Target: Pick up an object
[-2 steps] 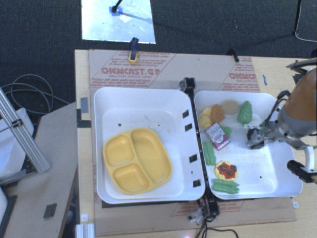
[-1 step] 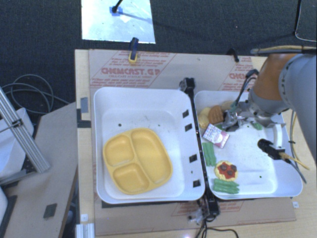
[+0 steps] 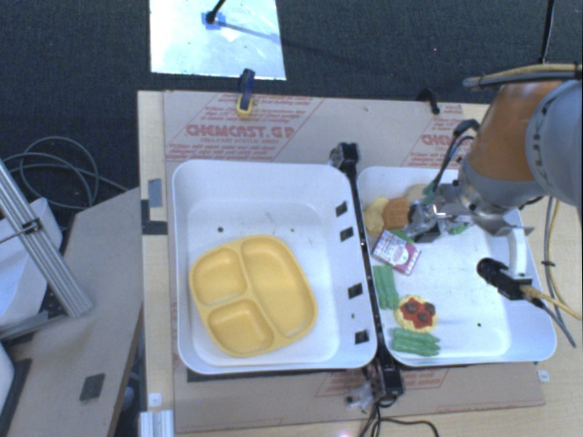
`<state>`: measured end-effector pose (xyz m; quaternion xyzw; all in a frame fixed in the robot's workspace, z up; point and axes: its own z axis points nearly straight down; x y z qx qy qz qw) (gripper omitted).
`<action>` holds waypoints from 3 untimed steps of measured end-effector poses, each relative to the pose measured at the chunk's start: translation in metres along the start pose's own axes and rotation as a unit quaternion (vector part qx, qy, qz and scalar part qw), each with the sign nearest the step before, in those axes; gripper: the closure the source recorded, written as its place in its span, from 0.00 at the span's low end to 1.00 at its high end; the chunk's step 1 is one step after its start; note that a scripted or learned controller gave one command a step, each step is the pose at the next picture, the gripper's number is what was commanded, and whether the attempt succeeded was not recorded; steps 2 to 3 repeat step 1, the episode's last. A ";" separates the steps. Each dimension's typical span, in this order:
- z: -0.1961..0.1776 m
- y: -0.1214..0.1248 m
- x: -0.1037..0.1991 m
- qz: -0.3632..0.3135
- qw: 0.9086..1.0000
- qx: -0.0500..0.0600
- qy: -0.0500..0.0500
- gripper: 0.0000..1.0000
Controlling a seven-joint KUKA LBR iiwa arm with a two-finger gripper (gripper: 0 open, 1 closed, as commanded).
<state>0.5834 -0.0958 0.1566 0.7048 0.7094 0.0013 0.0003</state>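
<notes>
My gripper [image 3: 426, 220] hangs low over the upper left part of the right bin [image 3: 465, 335], reaching in from the right. Just left of it lie a brown round bun [image 3: 396, 212] and a yellow piece [image 3: 375, 215]. Below it lies a pink and white packet [image 3: 396, 250]. Further down the bin's left side are a green bean pod [image 3: 387, 287], a small pizza toy [image 3: 415, 313] with red topping, and another green pod [image 3: 415, 341]. Nothing shows between the fingers.
The left bin [image 3: 273, 189] holds a yellow divided tray [image 3: 250, 294]. A black divider [image 3: 360, 244] with clips runs between the bins. The right half of the right bin is bare white floor.
</notes>
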 end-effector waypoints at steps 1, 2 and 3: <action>-0.030 0.030 0.038 -0.001 1.000 -0.002 0.000 1.00; -0.030 0.030 0.038 -0.001 1.000 -0.002 0.000 1.00; -0.030 0.030 0.038 -0.001 1.000 -0.002 0.000 1.00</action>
